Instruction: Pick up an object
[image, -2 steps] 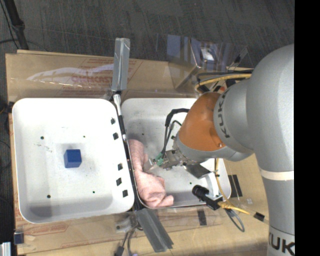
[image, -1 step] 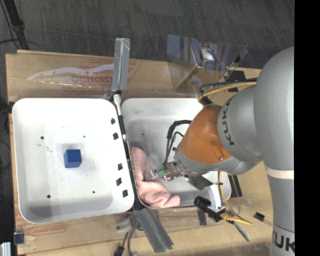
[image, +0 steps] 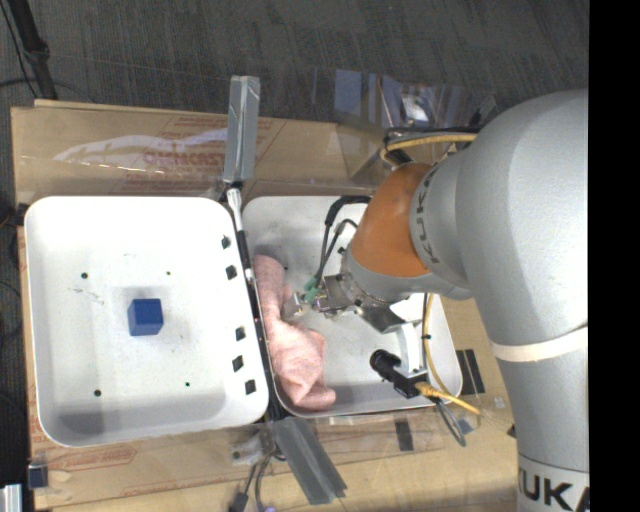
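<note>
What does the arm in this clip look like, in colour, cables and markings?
The arm is bulky, rounded and grey, with a glossy orange band above the wrist. Dark letters, partly cut off, run along its lower edge and beside the band. Black cables loop near the wrist, and a yellow cable trails down beside it.

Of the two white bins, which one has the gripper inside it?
The right bin, the one with the pink cloth along its left wall. The gripper is beside that cloth. The left bin holds a blue cube.
</note>
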